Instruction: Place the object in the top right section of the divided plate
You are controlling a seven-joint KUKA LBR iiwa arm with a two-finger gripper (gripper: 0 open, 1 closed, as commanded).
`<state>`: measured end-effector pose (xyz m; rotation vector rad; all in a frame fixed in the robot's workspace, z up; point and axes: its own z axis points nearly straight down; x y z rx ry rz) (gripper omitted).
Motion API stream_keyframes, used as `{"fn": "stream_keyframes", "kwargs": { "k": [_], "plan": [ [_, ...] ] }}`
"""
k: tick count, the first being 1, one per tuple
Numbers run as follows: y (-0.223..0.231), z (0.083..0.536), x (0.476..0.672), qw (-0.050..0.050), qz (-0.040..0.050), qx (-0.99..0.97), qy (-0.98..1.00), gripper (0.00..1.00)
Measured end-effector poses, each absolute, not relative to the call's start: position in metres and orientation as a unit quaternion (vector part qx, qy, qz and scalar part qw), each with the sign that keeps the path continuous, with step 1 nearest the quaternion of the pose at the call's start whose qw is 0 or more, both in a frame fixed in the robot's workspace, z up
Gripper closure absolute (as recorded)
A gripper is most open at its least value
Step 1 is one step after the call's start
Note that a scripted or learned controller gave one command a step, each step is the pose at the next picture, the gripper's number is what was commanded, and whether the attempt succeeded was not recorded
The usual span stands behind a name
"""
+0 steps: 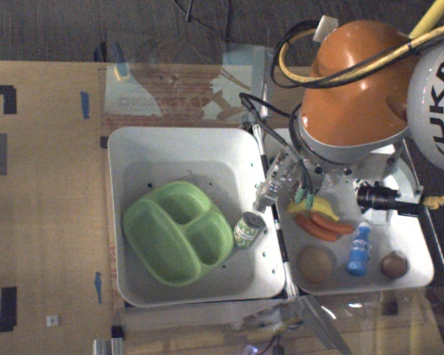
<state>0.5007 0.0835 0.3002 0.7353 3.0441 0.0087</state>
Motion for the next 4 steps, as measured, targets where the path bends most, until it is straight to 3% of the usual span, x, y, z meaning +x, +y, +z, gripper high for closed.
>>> {"fn": "stream_keyframes", "kwargs": {
  "k": [1, 2, 3, 4],
  "plan": [
    [0.105, 0.212, 0.480, 0.000, 0.0007, 0.189, 0.982, 1.00],
    [0.135, 0.198, 0.480, 0.000, 0.0006, 0.069, 0.998, 1.00],
    [0.117, 0.227, 0.558, 0.005, 0.0014, -0.100, 0.995, 1.00],
    [0.056, 0.185, 0.497, 0.001, 0.0006, -0.251, 0.968, 1.00]
  ]
}}
